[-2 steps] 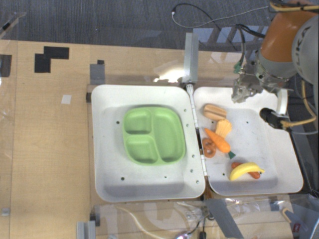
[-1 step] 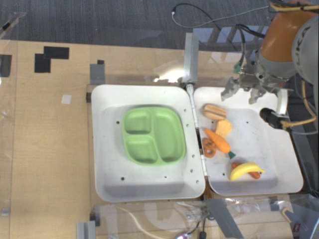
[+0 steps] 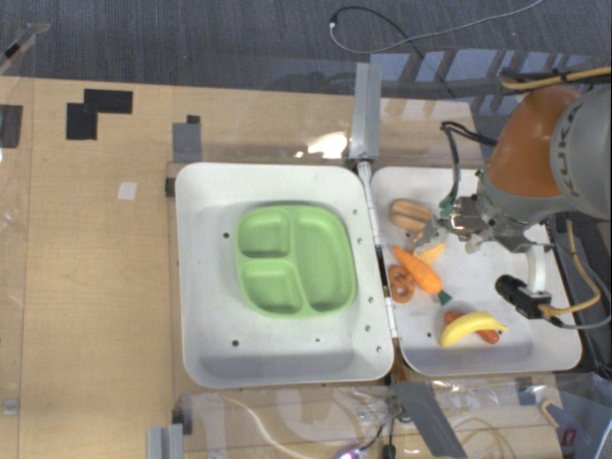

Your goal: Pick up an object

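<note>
The right bin [image 3: 535,352] holds several small items. A tan bread-like piece [image 3: 411,215] lies at its upper left. Below it are an orange carrot [image 3: 421,269] with a green stub, an orange ring [image 3: 400,286] and a small yellow bit [image 3: 431,251]. A yellow banana [image 3: 470,327] rests near the front on a red item [image 3: 493,337]. My gripper [image 3: 448,224] hangs low over the bin, just right of the tan piece and above the carrot. Nothing visibly sits in it.
The left bin [image 3: 206,342] carries a green three-compartment tray [image 3: 292,259] at its middle. A raised divider [image 3: 380,266] separates the two bins. The grey and orange arm [image 3: 540,156] covers the right bin's upper right, with a black fitting [image 3: 521,296] and cables below it.
</note>
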